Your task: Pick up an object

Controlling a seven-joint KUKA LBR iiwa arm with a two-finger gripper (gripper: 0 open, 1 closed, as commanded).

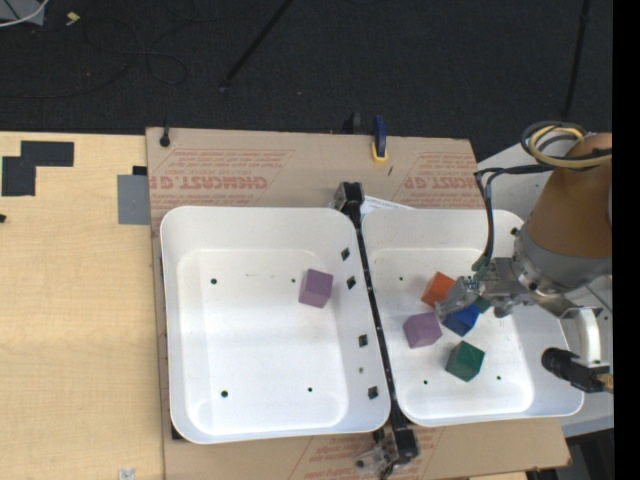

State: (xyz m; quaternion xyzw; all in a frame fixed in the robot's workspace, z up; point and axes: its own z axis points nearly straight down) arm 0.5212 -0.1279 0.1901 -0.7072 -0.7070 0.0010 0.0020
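Observation:
In the right bin (500, 403) lie an orange block (437, 288), a blue block (461, 318), a purple block (422, 330) and a green block (465, 360). My gripper (468, 299) reaches in from the right, low over the bin, with its tip right at the blue block and just beside the orange one. The fingers are too small and cluttered to read. A second purple block (316, 288) sits alone in the left bin (200, 388).
A black divider (365, 318) runs between the two bins. The arm's grey body and orange band (570, 218) hang over the right bin's far right side. Cables (545, 143) loop above the arm. Cardboard (270, 173) lies under the bins.

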